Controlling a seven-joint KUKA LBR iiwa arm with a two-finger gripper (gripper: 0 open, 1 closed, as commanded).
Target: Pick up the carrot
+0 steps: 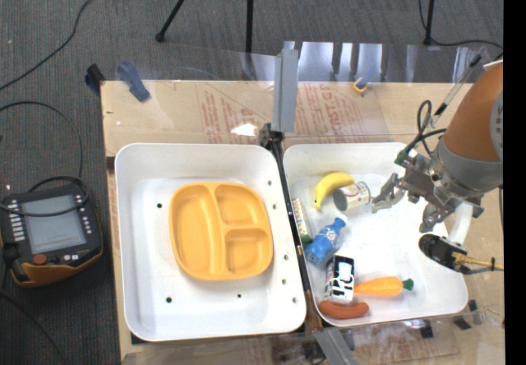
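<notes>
The carrot (380, 287) is lying flat near the front edge of the right bin (427, 316), beside the black-and-white carton (342, 278) and above the sausage (344, 310). The gripper (393, 191) is hovering near the can (354, 196), well apart from the carrot, fingers spread and gripping nothing, presumably pending repositioning.

The carrot (379, 287) lies near the right bin's (374, 152) front wall, with open white floor above it and to its right. On its left a black-and-white packet (342, 277) nearly touches it, a sausage (344, 310) lies just in front of that, and a blue bottle (325, 241) stands further back. Banana (332, 185) and can (355, 196) crowd the bin's back middle.
</notes>
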